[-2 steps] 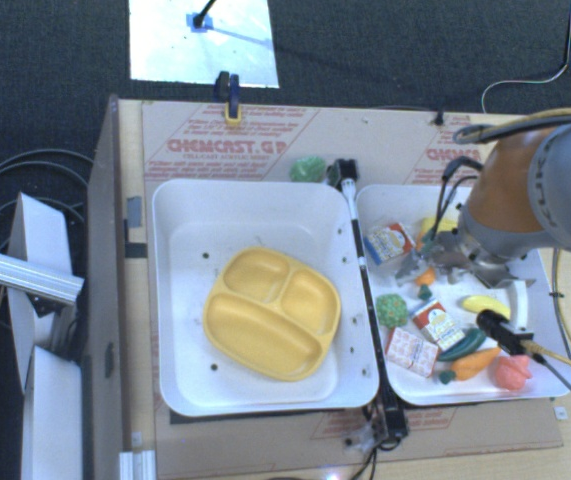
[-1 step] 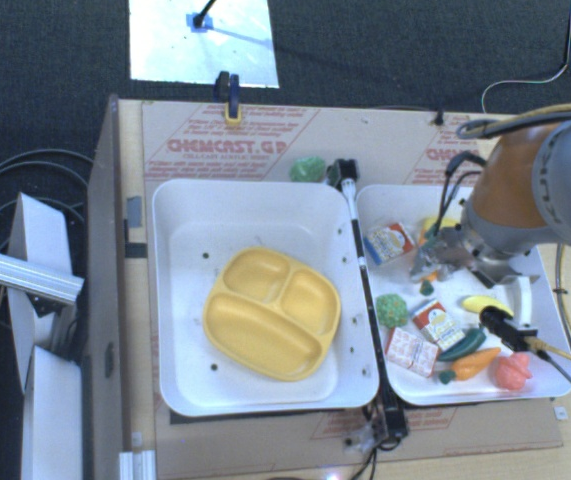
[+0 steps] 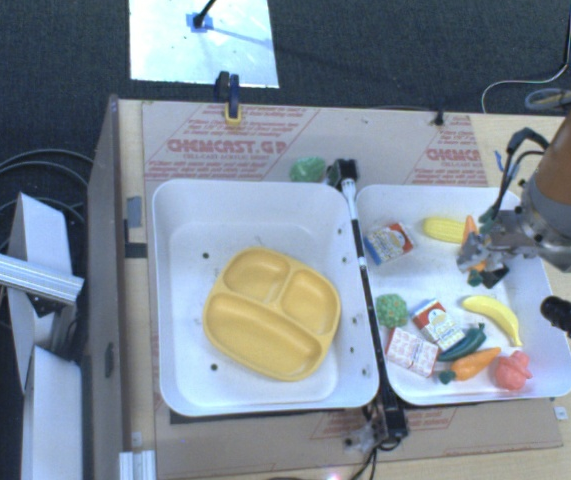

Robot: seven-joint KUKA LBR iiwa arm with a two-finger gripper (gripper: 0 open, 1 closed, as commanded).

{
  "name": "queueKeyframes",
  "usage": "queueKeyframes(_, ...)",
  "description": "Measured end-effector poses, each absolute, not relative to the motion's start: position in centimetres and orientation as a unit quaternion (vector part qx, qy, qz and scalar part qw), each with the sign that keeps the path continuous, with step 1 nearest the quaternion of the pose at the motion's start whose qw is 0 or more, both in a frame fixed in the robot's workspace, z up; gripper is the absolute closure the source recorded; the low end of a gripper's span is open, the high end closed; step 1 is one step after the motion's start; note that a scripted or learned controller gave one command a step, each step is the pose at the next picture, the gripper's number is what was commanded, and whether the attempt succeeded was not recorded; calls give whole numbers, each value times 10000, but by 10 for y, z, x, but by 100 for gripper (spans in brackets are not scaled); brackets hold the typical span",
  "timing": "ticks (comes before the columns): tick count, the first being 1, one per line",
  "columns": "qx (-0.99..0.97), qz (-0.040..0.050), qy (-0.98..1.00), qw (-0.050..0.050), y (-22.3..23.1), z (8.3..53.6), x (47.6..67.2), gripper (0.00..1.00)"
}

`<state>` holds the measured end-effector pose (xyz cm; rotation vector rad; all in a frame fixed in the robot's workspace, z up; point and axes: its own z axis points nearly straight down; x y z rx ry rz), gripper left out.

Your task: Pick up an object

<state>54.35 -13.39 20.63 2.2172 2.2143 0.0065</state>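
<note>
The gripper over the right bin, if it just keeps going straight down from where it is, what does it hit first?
Probably the bare floor of the right bin: the gripper hangs between the corn cob and the banana. Depth is hard to judge.

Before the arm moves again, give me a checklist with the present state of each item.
1. Gripper over the right bin: ok, it sits near the far right side.
2. Object between the fingers: cannot tell, the view is too cluttered there.
3. Nearest target: ok, the corn cob lies just left of the gripper.
4. Banana free to grasp: ok, it lies apart below the gripper.
5. Yellow divided plate out of the way: ok, it is in the left bin.
</note>
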Motion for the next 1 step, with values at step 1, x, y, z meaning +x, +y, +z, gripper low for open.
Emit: queueKeyframes(1, 7034, 24, 7107, 16, -77, 215, 578, 100)
